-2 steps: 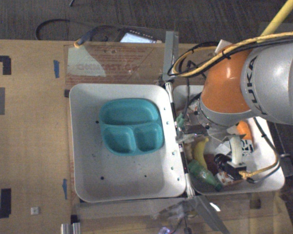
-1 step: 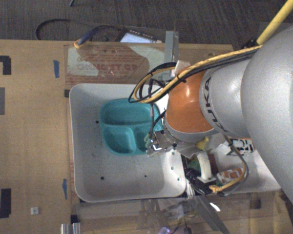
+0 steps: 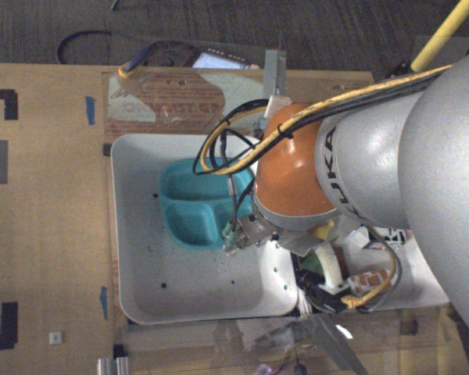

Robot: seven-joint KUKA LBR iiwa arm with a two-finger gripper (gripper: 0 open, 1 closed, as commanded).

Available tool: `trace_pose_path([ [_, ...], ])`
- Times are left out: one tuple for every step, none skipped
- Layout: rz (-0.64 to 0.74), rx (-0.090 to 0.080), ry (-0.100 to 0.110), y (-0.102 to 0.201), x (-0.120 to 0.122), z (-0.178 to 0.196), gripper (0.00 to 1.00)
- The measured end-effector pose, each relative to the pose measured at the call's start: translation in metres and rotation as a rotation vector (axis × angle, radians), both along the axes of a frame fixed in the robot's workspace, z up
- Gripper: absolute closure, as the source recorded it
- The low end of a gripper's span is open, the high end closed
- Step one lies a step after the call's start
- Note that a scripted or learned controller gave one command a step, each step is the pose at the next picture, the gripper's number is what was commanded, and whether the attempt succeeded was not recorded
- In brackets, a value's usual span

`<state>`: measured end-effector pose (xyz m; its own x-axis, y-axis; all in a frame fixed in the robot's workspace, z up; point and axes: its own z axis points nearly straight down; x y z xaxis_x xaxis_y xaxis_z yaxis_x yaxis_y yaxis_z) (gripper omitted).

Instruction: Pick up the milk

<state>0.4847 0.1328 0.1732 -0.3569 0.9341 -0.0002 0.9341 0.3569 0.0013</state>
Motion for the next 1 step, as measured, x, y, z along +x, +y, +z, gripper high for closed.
trace_pose_path([
  [0.098,0.0,0.0,0.071,-0.0059,0.0062,1.0],
])
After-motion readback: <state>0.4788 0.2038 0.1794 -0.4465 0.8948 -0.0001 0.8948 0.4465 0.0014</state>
